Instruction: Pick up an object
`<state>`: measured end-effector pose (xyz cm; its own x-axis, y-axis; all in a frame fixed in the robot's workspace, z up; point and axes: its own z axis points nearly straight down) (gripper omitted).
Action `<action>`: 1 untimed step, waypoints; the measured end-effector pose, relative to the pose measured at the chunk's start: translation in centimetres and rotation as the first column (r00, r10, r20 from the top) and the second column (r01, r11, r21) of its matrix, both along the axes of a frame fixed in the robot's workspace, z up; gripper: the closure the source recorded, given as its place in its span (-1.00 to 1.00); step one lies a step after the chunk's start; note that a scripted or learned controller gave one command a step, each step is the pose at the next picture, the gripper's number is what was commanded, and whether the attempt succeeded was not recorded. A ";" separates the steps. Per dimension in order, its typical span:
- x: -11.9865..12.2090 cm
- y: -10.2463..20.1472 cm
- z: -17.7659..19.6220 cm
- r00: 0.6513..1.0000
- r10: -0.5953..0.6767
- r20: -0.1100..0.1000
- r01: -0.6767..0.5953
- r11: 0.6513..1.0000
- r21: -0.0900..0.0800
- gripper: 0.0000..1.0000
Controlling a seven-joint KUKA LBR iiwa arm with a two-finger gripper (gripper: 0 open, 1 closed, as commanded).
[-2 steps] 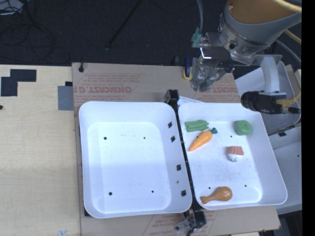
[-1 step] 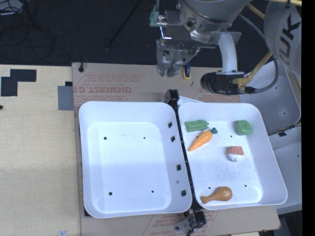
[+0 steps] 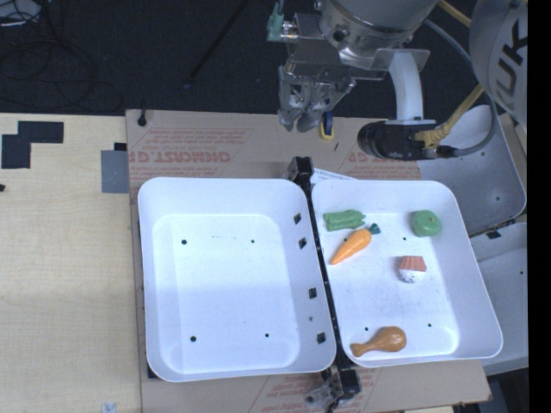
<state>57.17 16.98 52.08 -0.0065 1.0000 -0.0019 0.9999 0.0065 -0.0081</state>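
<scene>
The right bin (image 3: 465,256) holds several toy foods: a green pepper-like piece (image 3: 343,220), an orange carrot (image 3: 352,246), a round green piece (image 3: 425,224), a small red and white piece (image 3: 412,268) and a tan drumstick (image 3: 380,342). My gripper (image 3: 304,119) hangs high above the bench, behind the bins' far edge and up-left of the green piece. Its fingers point down, close together, with nothing visible between them.
The left bin (image 3: 164,265) lies beside the right one, joined by a black hinge strip (image 3: 312,265). Both rest on a brown cardboard sheet (image 3: 207,149). Grey arm parts and cables (image 3: 448,127) crowd the back right.
</scene>
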 end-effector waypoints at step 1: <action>0.8 7.2 0.4 1.000 -0.006 0.006 0.006 1.000 0.001 1.00</action>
<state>57.97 24.22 52.53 -0.0002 1.0000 -0.0012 1.0000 0.0002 -0.0023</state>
